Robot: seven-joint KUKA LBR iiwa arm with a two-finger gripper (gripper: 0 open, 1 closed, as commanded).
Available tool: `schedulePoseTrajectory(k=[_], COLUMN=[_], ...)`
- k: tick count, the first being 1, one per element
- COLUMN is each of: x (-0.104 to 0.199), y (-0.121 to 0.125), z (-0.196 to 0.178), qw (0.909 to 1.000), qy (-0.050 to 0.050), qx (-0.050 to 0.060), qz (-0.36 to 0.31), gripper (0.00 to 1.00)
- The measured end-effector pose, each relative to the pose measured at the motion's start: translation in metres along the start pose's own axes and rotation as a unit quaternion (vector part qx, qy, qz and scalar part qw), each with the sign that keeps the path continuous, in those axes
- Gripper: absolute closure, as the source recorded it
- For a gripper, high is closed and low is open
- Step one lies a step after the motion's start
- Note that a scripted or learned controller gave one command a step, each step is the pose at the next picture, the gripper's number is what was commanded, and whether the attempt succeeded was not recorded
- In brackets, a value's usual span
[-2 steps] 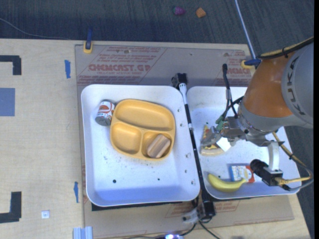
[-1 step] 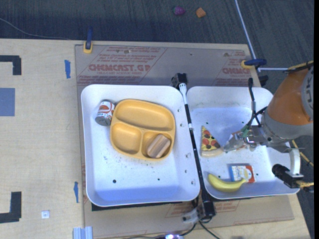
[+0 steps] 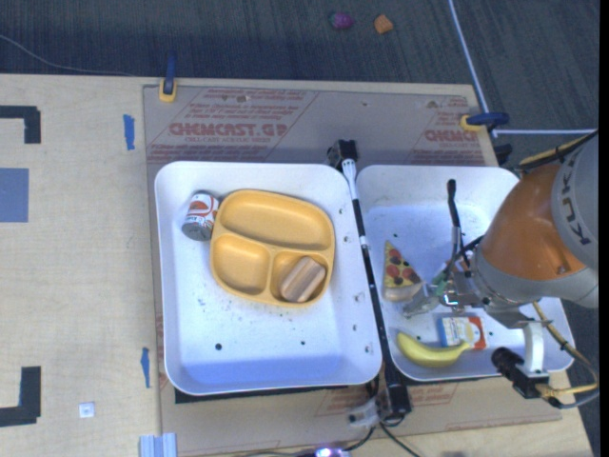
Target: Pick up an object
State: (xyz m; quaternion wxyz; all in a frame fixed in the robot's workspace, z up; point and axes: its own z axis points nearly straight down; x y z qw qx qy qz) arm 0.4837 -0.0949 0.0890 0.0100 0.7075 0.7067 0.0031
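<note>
Yellow banana [image 3: 430, 349] lies curved along the 6 o'clock edge of the right bin [image 3: 400, 193], w/ a small red-and-white carton [image 3: 460, 330] just beside it at its 1 o'clock, touching or nearly so. Pizza-slice toy [image 3: 400, 269] sits at the banana's 11 o'clock, near the bin's 9 o'clock wall, apart from both. Gripper [image 3: 426, 299] hangs low betw. the pizza slice and the carton, metal tips near the slice's 5 o'clock corner; can't tell if fingers are spread or closed, too small and cluttered w/ cables, and nothing visibly sits betw. them. Arm's orange band [image 3: 535, 231] and grey wrist cover the bin's 3 o'clock half. Left bin [image 3: 257, 365] holds a yellow divided tray [image 3: 269, 222] toward its 12 o'clock side; a tan bread-like piece [image 3: 303, 278] rests in the tray's 5 o'clock compartment. Small red-and-white can [image 3: 199, 215] lies tilted at the tray's 9 o'clock, touching its rim. Both bins rest on a brown board [image 3: 238, 122] printed w/ red lettering, clamped at the 12 o'clock corners. Two small objects, purple [image 3: 340, 20] and orange [image 3: 383, 25], lie on the dark carpet well beyond the board at 12 o'clock.
</note>
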Motion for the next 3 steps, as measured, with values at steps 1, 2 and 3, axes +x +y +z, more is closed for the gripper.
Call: schedulePoseTrajectory(k=[1,2,3], x=[-0.0038,-0.0037,-0.0039], y=[0.0021,0.0020,0.0033], z=[-0.0114,-0.0113,-0.0213], qw=[1.0000,1.0000,1.0000], qy=[-0.005,-0.005,-0.005], qx=[-0.005,-0.004,-0.006], qz=[0.002,0.002,0.002], gripper=[1.00,0.00,1.00])
